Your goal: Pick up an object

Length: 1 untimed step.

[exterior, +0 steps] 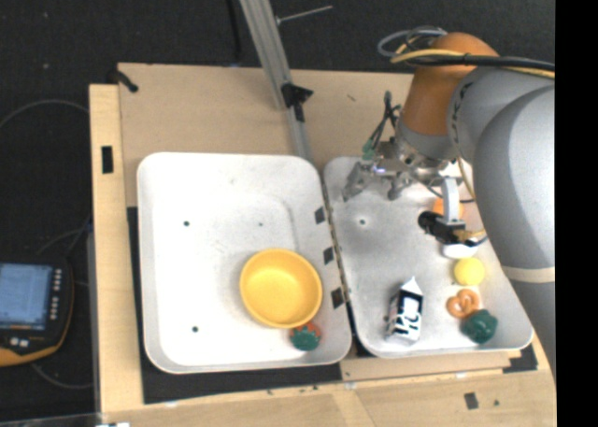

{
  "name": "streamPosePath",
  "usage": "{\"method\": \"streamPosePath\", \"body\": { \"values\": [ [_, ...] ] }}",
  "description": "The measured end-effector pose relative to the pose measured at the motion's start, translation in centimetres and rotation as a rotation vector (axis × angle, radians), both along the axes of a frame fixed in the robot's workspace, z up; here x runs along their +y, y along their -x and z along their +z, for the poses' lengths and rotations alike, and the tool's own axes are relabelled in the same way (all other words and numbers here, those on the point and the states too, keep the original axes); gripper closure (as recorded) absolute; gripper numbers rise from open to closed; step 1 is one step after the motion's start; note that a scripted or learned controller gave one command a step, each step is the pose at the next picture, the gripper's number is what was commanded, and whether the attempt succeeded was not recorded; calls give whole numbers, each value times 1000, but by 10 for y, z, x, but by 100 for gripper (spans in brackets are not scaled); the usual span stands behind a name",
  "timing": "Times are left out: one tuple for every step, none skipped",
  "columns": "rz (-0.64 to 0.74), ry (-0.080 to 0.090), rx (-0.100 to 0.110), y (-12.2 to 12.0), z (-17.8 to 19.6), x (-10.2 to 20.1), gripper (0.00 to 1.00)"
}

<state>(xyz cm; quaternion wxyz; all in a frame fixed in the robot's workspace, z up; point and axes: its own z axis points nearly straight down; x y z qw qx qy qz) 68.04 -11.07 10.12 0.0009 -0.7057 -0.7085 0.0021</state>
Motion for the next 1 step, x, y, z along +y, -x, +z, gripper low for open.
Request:
{"method": "streamPosePath", "body": {
  "values": [
    [1,2,-9,-2,16,-1,100]
  ]
}}
